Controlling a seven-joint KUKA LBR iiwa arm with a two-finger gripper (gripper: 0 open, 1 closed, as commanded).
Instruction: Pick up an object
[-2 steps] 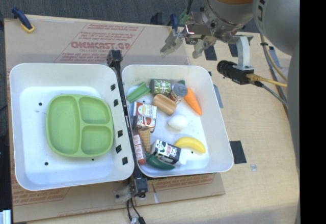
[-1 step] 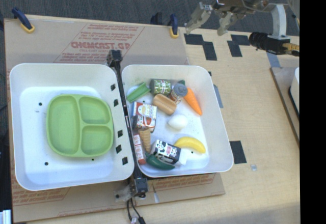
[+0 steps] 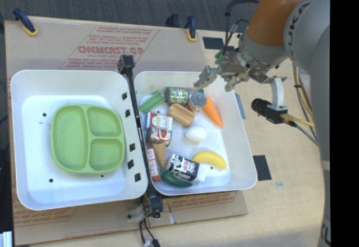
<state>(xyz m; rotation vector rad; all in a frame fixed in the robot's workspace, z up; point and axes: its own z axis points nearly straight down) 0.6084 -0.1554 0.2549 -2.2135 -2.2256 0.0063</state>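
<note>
The claw (image 3: pixel 217 76) hung open and empty over the right bin's (image 3: pixel 242 150) upper edge, near the carrot (image 3: pixel 212 112) and small jar (image 3: pixel 196 101); descending there risked striking the rim or nudging tightly packed items aside

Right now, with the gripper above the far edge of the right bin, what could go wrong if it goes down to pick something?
1. The gripper, fingers spread, hangs over the bin rim; going straight down, it may hit the rim.
2. The carrot, small can and green can lie packed together, so the fingers may push them aside or catch two.
3. The white egg looks round and smooth; it may slip out.
</note>
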